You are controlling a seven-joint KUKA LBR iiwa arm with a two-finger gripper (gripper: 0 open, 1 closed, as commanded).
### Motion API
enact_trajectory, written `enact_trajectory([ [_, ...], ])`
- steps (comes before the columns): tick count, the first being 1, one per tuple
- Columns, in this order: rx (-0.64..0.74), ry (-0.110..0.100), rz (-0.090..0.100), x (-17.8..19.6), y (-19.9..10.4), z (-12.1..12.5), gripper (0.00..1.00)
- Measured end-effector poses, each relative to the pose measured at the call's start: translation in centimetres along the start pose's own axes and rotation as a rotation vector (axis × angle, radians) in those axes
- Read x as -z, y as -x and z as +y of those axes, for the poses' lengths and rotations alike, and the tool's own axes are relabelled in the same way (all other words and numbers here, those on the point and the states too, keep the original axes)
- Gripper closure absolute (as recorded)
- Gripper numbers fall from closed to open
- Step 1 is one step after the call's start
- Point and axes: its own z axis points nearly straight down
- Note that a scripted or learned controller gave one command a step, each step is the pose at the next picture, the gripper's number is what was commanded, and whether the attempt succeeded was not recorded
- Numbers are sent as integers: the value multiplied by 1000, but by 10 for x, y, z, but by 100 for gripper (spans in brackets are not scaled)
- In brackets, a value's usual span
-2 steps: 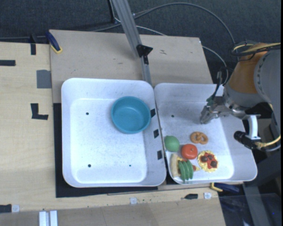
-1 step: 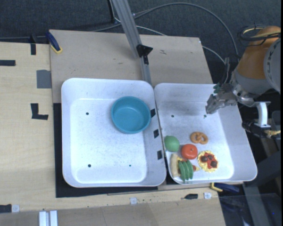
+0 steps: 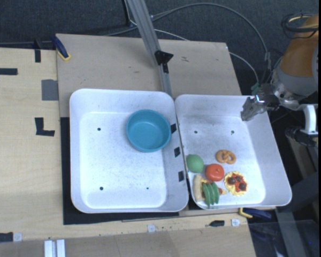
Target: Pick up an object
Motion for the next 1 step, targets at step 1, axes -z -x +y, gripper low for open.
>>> enact_trajectory([
  [1,4,-3,2,11,-47,0,100],
])
